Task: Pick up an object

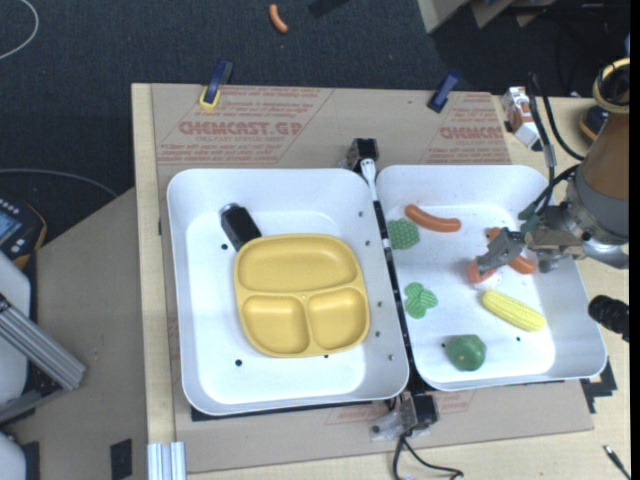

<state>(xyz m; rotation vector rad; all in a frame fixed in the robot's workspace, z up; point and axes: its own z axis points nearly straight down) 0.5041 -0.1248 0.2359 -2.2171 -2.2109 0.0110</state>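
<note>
My gripper point(493, 258) reaches in from the right and hangs low over the middle of the right bin point(570, 353). An orange piece point(523, 264) lies right under it, partly hidden by the gripper body. Whether it is held is not visible. A yellow corn cob point(513, 310) lies just below the gripper. A red-orange sausage point(432, 218) lies to its upper left. Two green leafy pieces point(402, 234) point(419, 299) sit near the bin's left wall, and a green pepper point(464, 351) rests at the front.
The left bin point(195, 298) holds a yellow divided tray point(300, 293) and a black block point(238, 225) at its upper left. Clamps point(213, 85) point(443, 93) grip the board's far edge. Cables point(545, 128) run at the right.
</note>
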